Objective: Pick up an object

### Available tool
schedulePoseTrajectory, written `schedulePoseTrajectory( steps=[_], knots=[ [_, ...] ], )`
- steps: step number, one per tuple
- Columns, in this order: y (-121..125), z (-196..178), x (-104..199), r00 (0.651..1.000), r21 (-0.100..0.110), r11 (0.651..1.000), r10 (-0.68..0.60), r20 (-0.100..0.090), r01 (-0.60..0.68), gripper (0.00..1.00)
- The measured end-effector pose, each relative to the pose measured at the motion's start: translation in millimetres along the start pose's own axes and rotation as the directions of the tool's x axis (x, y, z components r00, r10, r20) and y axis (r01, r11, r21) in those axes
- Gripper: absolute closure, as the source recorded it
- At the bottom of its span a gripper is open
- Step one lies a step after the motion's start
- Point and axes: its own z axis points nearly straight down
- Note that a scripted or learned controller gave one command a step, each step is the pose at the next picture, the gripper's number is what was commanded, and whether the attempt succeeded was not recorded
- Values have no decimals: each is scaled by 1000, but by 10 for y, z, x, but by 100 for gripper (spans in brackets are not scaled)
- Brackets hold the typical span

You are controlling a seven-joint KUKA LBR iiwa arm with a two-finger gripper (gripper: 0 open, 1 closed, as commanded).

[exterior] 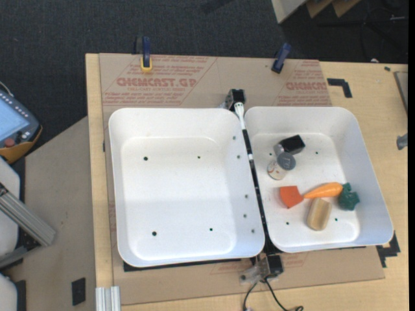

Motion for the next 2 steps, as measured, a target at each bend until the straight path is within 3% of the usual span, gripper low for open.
schedulePoseTrajectory(
  steps=[1,2],
  knots=[
    [-29,1311,852,1000,25,1000,-4,-14,5,0],
    [7,-252,168,1000,2,1000,5,1,-5,0]
  ],
)
